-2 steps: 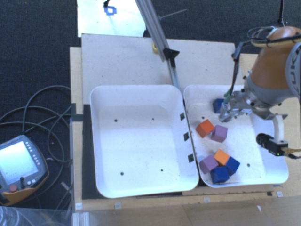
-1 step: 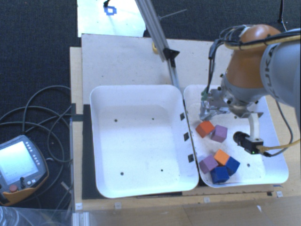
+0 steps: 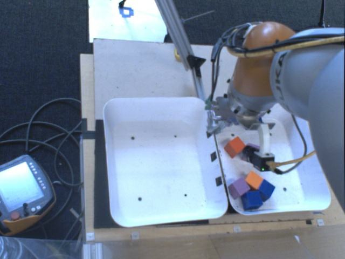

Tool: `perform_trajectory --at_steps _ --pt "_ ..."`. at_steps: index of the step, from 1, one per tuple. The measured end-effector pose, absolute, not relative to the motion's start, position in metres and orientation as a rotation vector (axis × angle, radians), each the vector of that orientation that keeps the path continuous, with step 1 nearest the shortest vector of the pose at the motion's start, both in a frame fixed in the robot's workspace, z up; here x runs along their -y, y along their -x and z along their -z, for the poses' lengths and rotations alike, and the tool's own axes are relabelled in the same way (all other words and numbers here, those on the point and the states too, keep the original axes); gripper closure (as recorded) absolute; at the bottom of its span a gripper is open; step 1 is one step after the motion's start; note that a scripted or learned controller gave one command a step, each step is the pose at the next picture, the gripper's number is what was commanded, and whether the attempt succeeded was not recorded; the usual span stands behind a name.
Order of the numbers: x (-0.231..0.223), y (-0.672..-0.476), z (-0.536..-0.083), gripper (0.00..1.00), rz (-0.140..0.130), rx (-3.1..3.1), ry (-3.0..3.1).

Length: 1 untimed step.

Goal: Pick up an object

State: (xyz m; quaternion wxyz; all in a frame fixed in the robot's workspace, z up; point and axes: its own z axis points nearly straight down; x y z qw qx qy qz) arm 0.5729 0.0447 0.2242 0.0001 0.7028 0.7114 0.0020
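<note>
Dark speckled carpet floor (image 3: 43, 36) around pale wooden counter (image 3: 161, 242). Off-white board (image 3: 135, 69) covers counter's far part; black mat (image 3: 99, 171) shows at left edge. Black cables (image 3: 48, 128) loop on floor at left, beside handheld controller (image 3: 21, 190) with lit screen and orange trim. Bright pale panel (image 3: 108, 15) at top, small blue mark (image 3: 125, 11) on it. Silver pole (image 3: 172, 23) slants across from top.

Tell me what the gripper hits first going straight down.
Most likely the left wall of the right bin, since the gripper hangs over that edge. The nearest orange block lies to its side, probably out of line. Depth is hard to judge.
</note>
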Motion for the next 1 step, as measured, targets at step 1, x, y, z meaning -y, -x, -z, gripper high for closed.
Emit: perform_trajectory --at_steps 1 --pt "-0.0991 -0.5598 -0.2291 1.0 -0.004 -2.236 -2.209"
